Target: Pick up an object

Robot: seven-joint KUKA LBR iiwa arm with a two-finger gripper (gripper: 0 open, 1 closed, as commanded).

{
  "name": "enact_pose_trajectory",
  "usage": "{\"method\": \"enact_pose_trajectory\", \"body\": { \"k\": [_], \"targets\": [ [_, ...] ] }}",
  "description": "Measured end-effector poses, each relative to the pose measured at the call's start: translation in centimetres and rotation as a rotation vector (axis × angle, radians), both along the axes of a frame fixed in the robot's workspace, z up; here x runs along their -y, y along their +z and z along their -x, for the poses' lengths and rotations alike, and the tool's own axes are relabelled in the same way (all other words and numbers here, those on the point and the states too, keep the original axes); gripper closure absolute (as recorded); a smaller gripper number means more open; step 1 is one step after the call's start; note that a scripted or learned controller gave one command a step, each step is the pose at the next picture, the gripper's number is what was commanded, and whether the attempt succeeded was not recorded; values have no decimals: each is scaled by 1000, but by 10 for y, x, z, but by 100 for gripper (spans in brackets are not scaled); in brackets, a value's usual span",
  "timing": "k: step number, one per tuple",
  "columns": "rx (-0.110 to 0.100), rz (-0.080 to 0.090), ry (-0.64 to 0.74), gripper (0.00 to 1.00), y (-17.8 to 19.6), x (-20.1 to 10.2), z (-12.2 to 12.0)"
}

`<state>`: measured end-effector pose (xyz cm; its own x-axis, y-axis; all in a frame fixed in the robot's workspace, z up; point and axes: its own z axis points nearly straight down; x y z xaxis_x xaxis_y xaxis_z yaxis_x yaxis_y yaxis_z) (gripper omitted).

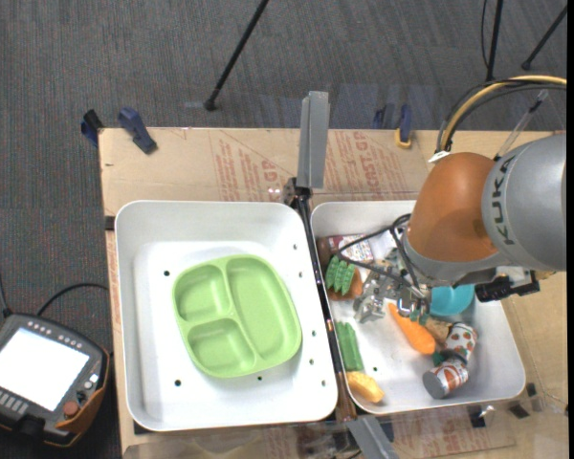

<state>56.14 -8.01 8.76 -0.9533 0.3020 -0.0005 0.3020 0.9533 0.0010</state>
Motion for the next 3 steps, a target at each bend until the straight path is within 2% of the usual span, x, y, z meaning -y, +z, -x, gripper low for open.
{"method": "enact_pose_trajectory", "body": {
  "k": [1,2,3],
  "targets": [
    [0,0,1,0,0,0,0],
    [1,1,5,100,10,-1,-1],
    [0,0,6,0,9,-2,-1]
  ]
}}
